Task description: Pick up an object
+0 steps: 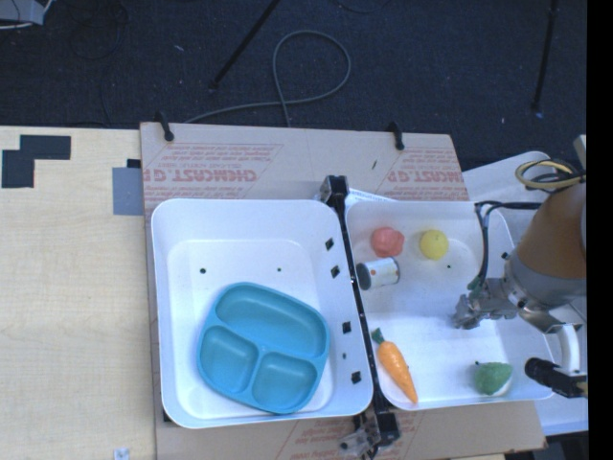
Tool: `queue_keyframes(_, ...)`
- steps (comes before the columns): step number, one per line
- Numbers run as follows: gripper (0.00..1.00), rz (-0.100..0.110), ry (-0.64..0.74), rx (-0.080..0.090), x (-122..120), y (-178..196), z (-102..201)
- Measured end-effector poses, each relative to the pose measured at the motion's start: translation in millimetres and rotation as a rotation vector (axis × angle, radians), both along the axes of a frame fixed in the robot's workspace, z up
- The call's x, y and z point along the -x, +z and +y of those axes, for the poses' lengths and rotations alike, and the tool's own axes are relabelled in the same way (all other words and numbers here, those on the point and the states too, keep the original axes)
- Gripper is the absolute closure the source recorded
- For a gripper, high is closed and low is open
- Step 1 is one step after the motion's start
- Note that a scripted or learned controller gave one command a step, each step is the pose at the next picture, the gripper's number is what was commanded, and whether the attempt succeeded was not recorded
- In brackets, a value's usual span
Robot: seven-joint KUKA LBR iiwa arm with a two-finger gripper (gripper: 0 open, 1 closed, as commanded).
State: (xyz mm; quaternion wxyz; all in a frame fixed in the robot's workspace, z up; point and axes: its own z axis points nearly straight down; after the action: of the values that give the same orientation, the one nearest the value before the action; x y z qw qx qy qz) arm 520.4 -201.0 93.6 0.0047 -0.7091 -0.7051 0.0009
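Two white bins sit side by side; the right bin point(450, 377) holds a carrot point(397, 369) along its near-left edge, a green object point(492, 378) at its near-right corner, and a pink ball point(387, 241), yellow ball point(434, 244) and small can point(379, 273) toward its far edge. A grasp here could miss, since the gripper point(472, 310) sits over bare floor apart from every object. The arm leans in low over the right edge; whether it is parted or closed cannot be told.
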Motion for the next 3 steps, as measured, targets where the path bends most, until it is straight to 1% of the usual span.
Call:
queue_keyframes(1, 1.0, -0.006, 0.008, 0.005, -6, 58, -3)
queue_keyframes(2, 1.0, -0.007, 0.008, 0.005, -9, 117, 1)
queue_keyframes(3, 1.0, -0.005, 0.008, 0.005, -10, 151, 0)
